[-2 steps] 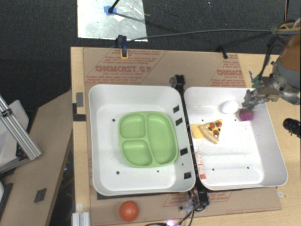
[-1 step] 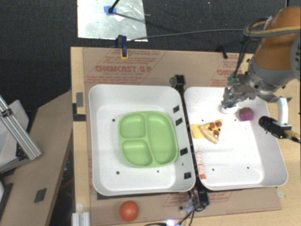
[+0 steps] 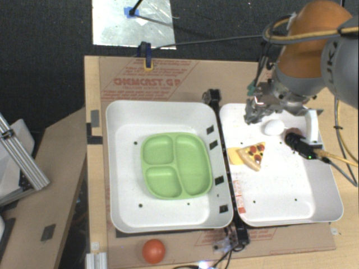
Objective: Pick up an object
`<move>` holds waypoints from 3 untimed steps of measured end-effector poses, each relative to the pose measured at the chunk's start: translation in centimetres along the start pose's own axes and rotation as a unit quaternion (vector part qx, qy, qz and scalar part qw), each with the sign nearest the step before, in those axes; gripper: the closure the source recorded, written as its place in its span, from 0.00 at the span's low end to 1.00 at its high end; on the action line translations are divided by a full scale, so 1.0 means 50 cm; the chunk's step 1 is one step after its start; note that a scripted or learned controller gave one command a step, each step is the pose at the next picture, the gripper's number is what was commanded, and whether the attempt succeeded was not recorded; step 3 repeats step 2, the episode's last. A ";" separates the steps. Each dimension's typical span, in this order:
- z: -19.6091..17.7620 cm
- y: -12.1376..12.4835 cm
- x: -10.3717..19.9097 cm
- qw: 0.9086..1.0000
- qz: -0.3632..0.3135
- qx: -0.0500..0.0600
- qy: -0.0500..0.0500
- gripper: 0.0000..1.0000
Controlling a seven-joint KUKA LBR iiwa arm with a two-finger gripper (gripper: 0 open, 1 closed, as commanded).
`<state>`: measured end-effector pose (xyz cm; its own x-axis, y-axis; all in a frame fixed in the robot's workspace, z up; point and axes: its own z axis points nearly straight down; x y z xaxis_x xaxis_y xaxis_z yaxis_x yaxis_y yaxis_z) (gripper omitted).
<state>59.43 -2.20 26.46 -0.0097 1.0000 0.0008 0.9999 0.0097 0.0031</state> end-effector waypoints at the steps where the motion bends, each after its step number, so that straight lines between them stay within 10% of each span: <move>1: -0.003 0.025 0.099 1.000 0.000 0.000 0.000 1.00; 3: 0.042 0.046 0.192 1.000 0.000 0.001 0.000 1.00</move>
